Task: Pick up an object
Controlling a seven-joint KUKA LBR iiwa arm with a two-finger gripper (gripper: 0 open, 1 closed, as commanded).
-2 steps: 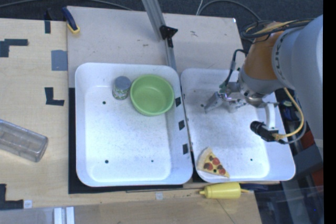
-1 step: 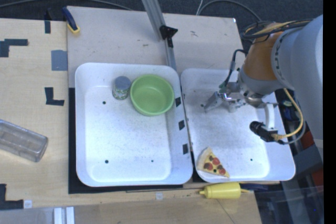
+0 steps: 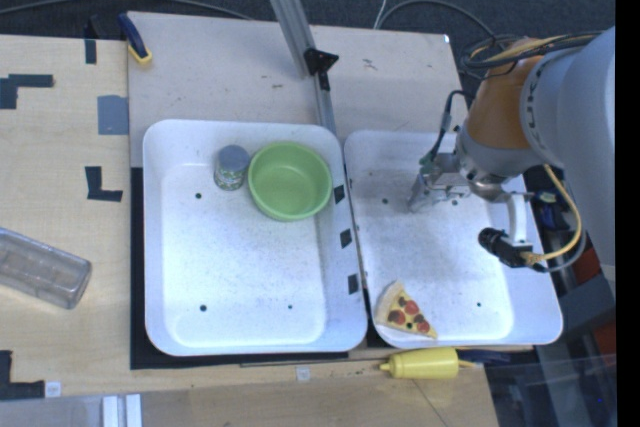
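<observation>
Though the gripper [image 3: 428, 192] hung over the upper middle of the right bin [image 3: 500, 310], nothing lay between its fingers, which looked parted and released. The pizza slice [image 3: 404, 310] sat at that bin's lower-left corner, well apart. It seemed a light, flat, stiff toy, best pinched across its narrow edges.

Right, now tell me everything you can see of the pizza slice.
The pizza slice is a small toy wedge, likely plastic, with a yellow-tan top and red round toppings. It lies flat in the near left corner of the right bin, against the bin's sloping wall, its tip toward the near edge. Nothing else touches it; the gripper is well away.
</observation>
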